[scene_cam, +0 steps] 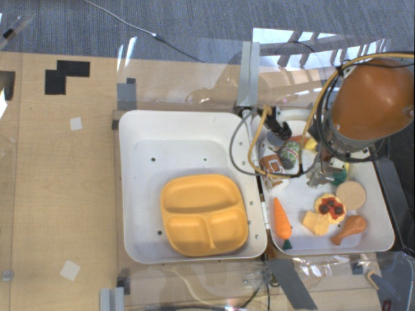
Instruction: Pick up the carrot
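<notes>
The carrot (281, 218), orange with a small green tip pointing at the front edge, lies flat in the right bin (382, 238) close to its left wall. My gripper (320, 175) hangs below the orange wrist band (373, 102), over the middle of that bin. It is up and to the right of the carrot and apart from it, with nothing visibly held. The bulky wrist hides much of the tool.
Near the carrot lie a yellow cracker (316, 223), a berry-topped tart (331, 206), a tan round disc (351, 194) and a drumstick (349, 229). A small can (290, 151) and looping cables (249, 151) sit at the bin's back left. A yellow divided plate (204, 214) fills the left bin (139, 173).
</notes>
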Controlling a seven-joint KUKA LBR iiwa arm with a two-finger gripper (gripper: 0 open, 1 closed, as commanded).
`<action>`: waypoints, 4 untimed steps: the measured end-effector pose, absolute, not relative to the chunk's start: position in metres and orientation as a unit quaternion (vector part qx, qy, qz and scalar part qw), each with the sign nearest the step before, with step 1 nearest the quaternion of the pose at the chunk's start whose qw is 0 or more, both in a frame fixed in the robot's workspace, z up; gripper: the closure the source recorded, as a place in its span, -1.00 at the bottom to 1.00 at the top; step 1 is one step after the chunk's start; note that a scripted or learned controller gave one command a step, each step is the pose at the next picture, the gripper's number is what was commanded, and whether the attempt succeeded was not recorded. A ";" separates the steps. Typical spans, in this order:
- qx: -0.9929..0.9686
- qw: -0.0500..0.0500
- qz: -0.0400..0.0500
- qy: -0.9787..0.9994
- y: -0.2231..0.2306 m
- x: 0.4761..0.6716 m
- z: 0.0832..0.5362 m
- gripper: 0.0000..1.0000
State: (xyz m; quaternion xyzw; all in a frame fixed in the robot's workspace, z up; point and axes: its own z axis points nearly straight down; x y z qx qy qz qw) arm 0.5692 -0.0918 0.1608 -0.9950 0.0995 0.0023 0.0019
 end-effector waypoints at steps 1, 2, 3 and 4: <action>-0.993 0.001 0.000 0.120 -0.094 0.570 0.147 1.00; -0.994 0.001 -0.004 0.112 -0.129 0.633 0.168 1.00; -0.995 0.001 -0.002 0.104 -0.147 0.574 0.153 1.00; -0.995 0.001 -0.008 0.101 -0.187 0.612 0.219 1.00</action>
